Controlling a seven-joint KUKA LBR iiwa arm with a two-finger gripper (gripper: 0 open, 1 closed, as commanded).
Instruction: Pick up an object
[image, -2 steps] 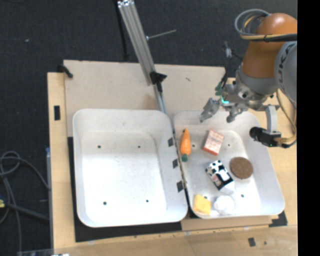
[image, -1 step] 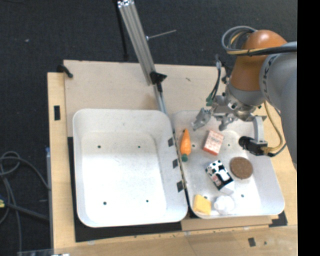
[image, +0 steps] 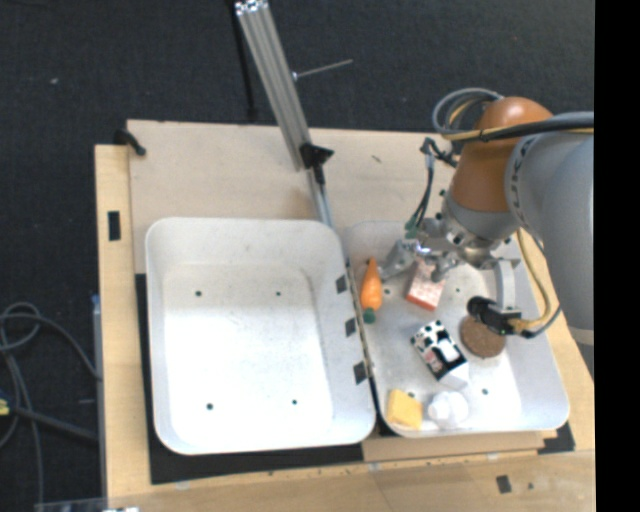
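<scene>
Your stock at this moment: one gripper (image: 424, 258), hanging from the grey arm (image: 560, 210) over the far part of the right bin (image: 525, 385); you cannot tell from this view how its jaws stand, and nothing can be seen held between them. Item one, a pink block (image: 424, 292), lies just on the near side of the jaws, close under them; whether it touches them you cannot tell. Item two, a carrot (image: 371, 288), orange with a green tip, lies toward the view's left of the jaws, along the bin wall that meets the left bin (image: 250, 330), its green end pointing to the near side. Item three, a black-and-white piece (image: 438, 348), lies farther to the near side of the jaws, beyond the pink block and apart from it. Item four, a brown disc (image: 484, 342), lies to the near side and the view's right of the jaws, just beside the black-and-white piece. Item five, a yellow block (image: 404, 408), and item six, a white lump (image: 447, 408), lie side by side at the bin's near edge, the farthest things from the jaws. Both bins rest on the pale bench (image: 200, 170), and a metal pole (image: 280, 80) slants over its far side toward the gap between them.
</scene>
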